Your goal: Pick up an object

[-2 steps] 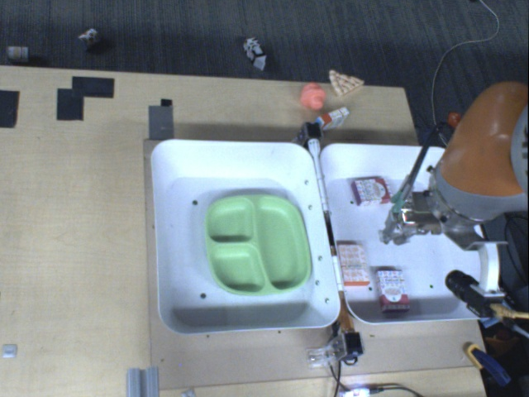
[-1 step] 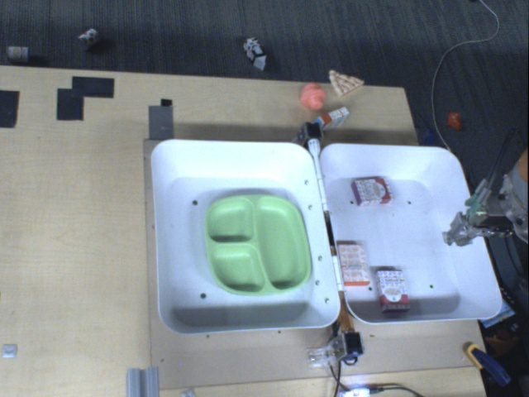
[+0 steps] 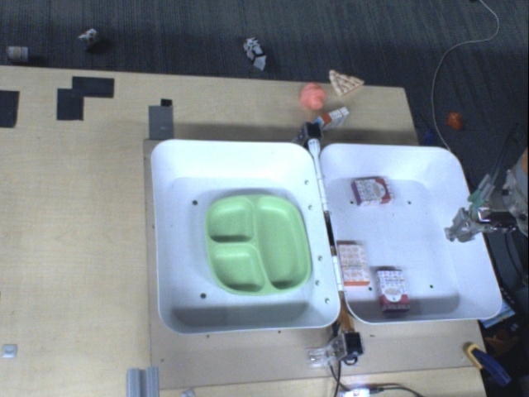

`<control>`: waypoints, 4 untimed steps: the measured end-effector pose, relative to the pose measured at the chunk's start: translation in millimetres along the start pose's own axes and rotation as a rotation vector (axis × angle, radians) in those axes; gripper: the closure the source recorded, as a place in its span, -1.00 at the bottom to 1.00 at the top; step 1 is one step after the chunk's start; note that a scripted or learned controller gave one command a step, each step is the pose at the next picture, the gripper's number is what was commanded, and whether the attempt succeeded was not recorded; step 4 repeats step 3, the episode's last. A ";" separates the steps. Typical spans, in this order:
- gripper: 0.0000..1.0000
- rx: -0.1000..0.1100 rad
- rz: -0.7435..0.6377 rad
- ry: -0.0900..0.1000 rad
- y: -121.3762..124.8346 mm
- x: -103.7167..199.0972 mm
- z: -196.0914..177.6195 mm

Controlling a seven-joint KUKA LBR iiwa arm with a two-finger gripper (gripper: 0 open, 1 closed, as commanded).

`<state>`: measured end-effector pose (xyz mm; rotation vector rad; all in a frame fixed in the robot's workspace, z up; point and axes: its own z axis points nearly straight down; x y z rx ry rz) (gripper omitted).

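Divided plate (image 3: 257, 242) in left bin (image 3: 169, 222); three packets (image 3: 371, 191) in right bin (image 3: 446, 172)

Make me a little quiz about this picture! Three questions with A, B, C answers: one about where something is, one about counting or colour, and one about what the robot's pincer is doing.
1. Where is the green tray?
A. In the left bin
B. In the right bin
C. On the floor

2. How many small packets lie in the right bin?
A. One
B. Three
C. Five

3. What is the pincer doing with the packets?
A. Holding one up in the air
B. Pressing one flat
C. Touching none of them

Answers:
1. A: the green tray sits in the middle of the left bin.
2. B: in the right bin there is a top packet, a packet by the divider and a bottom packet.
3. C: the pincer is at the right bin's right edge, apart from all three packets.
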<state>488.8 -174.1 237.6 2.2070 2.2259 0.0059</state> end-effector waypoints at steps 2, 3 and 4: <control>1.00 0.004 0.004 0.002 0.6 63.2 -27.1; 1.00 0.006 0.004 0.003 14.6 84.2 45.3; 1.00 0.006 0.004 0.003 14.6 84.2 45.3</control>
